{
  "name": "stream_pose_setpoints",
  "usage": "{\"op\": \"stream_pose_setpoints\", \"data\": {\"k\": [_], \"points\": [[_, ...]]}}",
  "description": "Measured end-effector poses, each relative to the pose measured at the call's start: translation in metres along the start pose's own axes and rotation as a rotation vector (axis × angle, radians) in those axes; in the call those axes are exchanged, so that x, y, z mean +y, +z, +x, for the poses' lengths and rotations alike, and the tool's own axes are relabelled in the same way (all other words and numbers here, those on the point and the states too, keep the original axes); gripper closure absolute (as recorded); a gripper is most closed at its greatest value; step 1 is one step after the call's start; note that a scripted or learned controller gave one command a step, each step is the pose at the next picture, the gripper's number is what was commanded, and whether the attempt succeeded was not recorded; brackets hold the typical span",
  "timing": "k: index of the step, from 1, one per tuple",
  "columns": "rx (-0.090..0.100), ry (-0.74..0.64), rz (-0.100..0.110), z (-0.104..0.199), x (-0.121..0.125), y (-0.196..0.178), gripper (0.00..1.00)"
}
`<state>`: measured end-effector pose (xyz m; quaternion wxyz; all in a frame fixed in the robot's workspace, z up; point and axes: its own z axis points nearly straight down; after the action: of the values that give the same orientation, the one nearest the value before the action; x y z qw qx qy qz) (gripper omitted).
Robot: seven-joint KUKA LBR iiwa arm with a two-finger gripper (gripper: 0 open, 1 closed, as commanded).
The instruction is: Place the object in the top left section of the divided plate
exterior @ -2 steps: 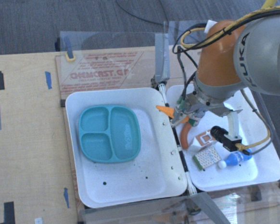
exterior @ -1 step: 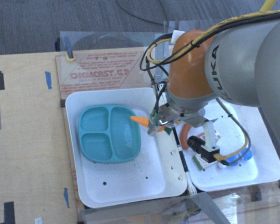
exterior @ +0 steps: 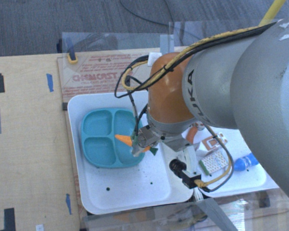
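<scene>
Gripper [exterior: 139, 144] of the grey arm [exterior: 241, 75] hangs over the right edge of the blue divided plate [exterior: 102, 140], at about three o'clock on it. An orange carrot-shaped object [exterior: 124, 138] sits between its fingers, so they are closed on it, and the object's tip points toward nine o'clock over the plate's right-hand sections. That plate lies in the left white bin [exterior: 126, 193]. In the right bin [exterior: 249, 181], toward four o'clock from the gripper, lie a blue item [exterior: 244, 163] and a checkered packet [exterior: 214, 163].
</scene>
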<state>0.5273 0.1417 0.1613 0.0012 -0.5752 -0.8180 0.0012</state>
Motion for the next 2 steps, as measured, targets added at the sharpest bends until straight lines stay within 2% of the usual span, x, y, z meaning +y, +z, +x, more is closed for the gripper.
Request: {"op": "stream_pose_setpoints", "data": {"k": [1,2], "points": [[-0.001,-0.075,-0.003,0.075,-0.021,-0.039,1.0],[-0.002,-0.273,-0.006,0.058,0.051,0.005,1.0]]}}
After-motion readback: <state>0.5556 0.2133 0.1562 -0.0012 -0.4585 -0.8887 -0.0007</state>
